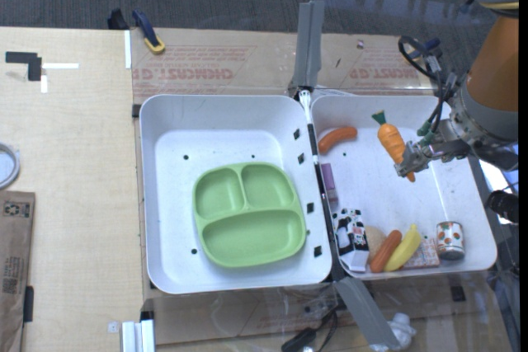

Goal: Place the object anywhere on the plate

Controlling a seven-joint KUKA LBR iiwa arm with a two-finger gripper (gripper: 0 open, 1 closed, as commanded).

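The orange plastic toy carrot with a green top [390,139] lies in the right white bin [462,202], just beside the gripper [409,166], whose state cannot be told. A glancing descent could nudge it away, far from the green divided plate [247,214].

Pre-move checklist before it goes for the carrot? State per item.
1. Plate sits flat in the left bin: ok.
2. Carrot lies apart from the sausage: ok.
3. Gripper is close beside the carrot's lower end: ok.
4. Carrot between the gripper's fingers: cannot tell.
5. Path over the divider to the plate is free: ok.
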